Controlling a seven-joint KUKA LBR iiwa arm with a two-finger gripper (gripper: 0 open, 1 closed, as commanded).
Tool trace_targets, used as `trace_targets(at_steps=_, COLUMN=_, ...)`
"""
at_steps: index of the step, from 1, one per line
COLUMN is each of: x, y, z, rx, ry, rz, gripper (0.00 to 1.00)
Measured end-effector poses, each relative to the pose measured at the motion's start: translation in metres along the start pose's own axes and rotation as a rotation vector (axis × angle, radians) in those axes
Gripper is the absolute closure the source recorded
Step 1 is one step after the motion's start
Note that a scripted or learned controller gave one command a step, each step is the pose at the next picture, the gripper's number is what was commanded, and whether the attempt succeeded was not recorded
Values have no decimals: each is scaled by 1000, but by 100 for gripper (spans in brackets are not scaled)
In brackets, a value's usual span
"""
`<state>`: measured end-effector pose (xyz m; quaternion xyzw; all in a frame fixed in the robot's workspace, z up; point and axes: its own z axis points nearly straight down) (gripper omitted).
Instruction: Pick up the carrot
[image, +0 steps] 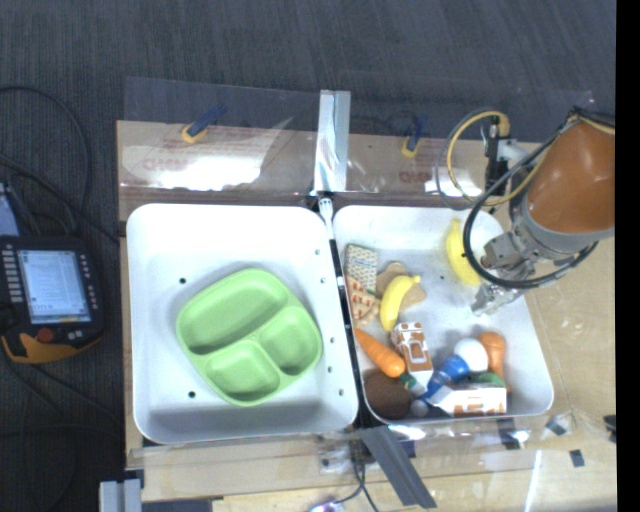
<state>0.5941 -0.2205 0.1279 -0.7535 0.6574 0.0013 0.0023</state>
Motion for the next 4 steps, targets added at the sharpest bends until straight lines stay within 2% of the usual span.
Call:
trace_targets(at_steps=1, x=-11, y=50, z=-35, rx=-2, ry=0, rz=-353, gripper=100)
trace_targets(at_steps=2, x=-39, y=105, z=-13, rx=-4, ry=-3, rz=-555, gripper=100)
trace_targets(at_steps=3, x=-68, y=56, z=-55, rx=-2, ry=-3, rz=-944, gripper=100)
trace_targets(at_steps=4, x=-10, y=57, z=-145, rx=-2, ry=2, rz=-1128, gripper=100)
